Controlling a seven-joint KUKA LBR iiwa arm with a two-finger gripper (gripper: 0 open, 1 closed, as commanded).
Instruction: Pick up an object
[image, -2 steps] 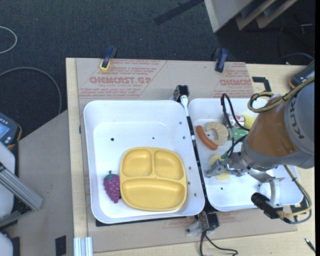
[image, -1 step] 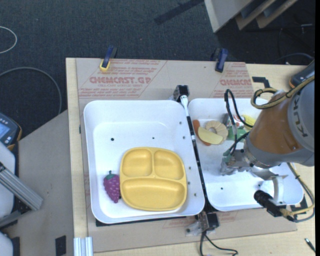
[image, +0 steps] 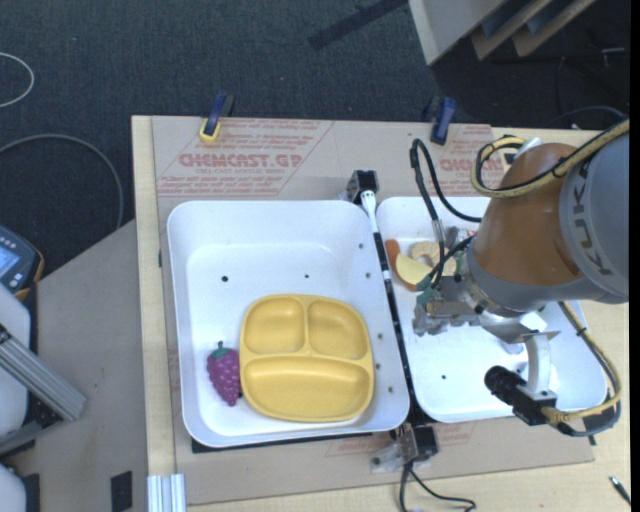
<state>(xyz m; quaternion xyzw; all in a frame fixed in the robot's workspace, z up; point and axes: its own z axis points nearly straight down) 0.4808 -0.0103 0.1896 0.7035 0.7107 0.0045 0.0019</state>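
Now: 2 bins (image: 190, 260) | 1 yellow tray (image: 305, 357) | 1 grape bunch (image: 225, 374) | jaws (image: 436, 312) state unclear

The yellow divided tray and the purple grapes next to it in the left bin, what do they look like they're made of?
The yellow tray looks like moulded plastic with a smooth, semi-matte finish: uniform colour, rounded compartment ridges. The purple grapes seem to be a plastic or rubber toy, judging by the even colour and bumpy moulded surface; which of the two can't be told.

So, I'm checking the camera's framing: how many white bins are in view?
2. The left bin holds a yellow divided plate and purple toy grapes. The right bin lies beside it, partly covered by the arm, so some contents may be hidden.
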